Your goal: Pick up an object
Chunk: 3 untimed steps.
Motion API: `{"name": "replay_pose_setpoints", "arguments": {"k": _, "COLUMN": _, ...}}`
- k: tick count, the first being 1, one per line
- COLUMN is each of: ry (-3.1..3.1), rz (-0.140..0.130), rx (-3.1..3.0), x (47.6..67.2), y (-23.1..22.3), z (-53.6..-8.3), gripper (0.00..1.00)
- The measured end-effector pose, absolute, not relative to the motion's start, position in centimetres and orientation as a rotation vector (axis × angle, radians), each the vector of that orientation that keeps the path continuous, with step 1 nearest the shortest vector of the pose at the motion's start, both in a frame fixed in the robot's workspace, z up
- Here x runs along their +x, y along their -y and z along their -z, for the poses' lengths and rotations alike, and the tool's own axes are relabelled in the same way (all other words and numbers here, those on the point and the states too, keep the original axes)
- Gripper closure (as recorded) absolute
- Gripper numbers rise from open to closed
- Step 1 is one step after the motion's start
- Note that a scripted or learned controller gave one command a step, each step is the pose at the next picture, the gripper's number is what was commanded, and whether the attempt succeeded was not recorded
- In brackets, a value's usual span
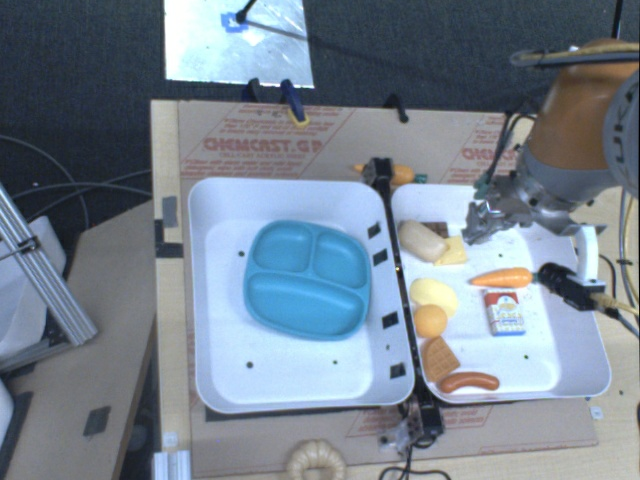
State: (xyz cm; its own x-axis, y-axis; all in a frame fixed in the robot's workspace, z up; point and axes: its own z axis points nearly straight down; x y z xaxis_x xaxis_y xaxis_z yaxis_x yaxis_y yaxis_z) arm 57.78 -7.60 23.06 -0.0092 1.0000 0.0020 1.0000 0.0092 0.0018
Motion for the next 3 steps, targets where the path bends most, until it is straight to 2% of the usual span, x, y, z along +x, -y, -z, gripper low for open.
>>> {"name": "replay_pose_setpoints", "arguments": {"k": 1, "ry": 2.232, "rz": 0.005, "rx": -2.210, "x": 56.7, "y": 2.4, "z": -23.7, "gripper": 1.00}}
{"name": "replay_pose_setpoints", "arguments": {"k": 2, "ry": 2.231, "rz": 0.002, "rx": -2.210, "x": 56.6, "y": -2.7, "z": -22.2, "gripper": 1.00}}
{"name": "replay_pose_setpoints", "arguments": {"k": 3, "ry": 2.233, "rz": 0.005, "rx": -2.209, "x": 55.6, "y": -8.0, "z": -23.2, "gripper": 1.00}}
